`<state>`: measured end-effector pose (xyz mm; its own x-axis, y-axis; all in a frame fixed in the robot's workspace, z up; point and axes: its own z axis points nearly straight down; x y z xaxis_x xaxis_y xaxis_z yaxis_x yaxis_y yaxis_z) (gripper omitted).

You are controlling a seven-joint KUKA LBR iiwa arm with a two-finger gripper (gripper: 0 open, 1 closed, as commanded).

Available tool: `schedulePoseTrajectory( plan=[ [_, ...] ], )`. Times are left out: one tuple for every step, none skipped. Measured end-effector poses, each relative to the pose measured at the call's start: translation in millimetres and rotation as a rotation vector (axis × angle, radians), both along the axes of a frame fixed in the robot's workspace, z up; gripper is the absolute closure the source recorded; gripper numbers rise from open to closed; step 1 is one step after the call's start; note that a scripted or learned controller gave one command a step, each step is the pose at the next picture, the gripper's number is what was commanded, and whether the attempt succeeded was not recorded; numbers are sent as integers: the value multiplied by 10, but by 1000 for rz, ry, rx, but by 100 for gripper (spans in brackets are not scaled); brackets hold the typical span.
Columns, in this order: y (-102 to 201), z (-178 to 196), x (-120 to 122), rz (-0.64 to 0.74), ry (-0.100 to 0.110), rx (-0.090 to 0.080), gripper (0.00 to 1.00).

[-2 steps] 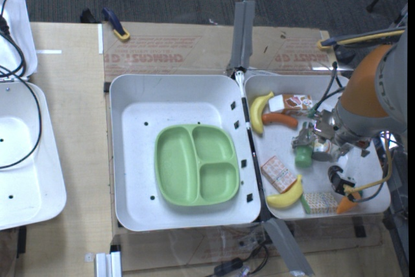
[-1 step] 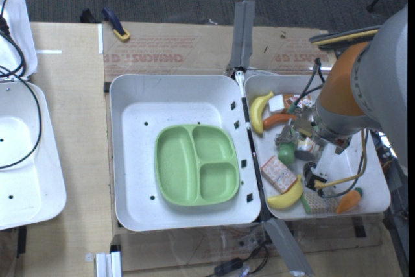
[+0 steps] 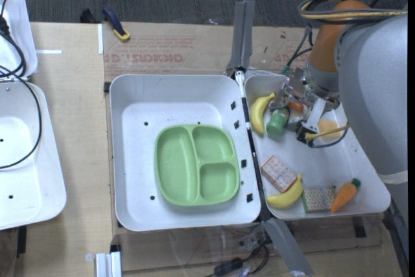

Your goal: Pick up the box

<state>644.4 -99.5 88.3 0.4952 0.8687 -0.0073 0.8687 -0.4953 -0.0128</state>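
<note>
The pincer hangs low over the far end of the right-hand shallow white plastic bin, at the tip of the grey arm with its orange band. The wrist and cables cover it, so I cannot tell whether it is set wide or narrow, and nothing can be seen held in it.

Close at its 7 o'clock stands a small green cylinder-shaped toy, and just beyond that, at 8 o'clock, lies a curved yellow plastic banana against the bin's left wall. A pale yellow rounded object sits at the pincer's 4 o'clock.

The task's thing, a small flat cardboard box with a pink-and-white pattern, lies well apart from the pincer at about 6 o'clock, a touch toward 7, on the bin floor near the left wall. Its long axis seems to run from roughly 10 o'clock to 4 o'clock. By my judgement, the single arm must travel toward the near end of the bin and turn to close across the box's short width.

A second yellow plastic banana touches the box's 5 o'clock corner and may crowd a grasp there. Further on lie a speckled square block and an orange toy carrot. The left-hand white bin holds a light green divided plate.
</note>
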Motion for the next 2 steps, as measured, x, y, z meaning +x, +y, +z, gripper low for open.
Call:
schedulePoseTrajectory(
  plan=[
    [0,75,-2,4,3,-3,100],
    [784,1013,141,-137,-10,-4,100]
  ],
)
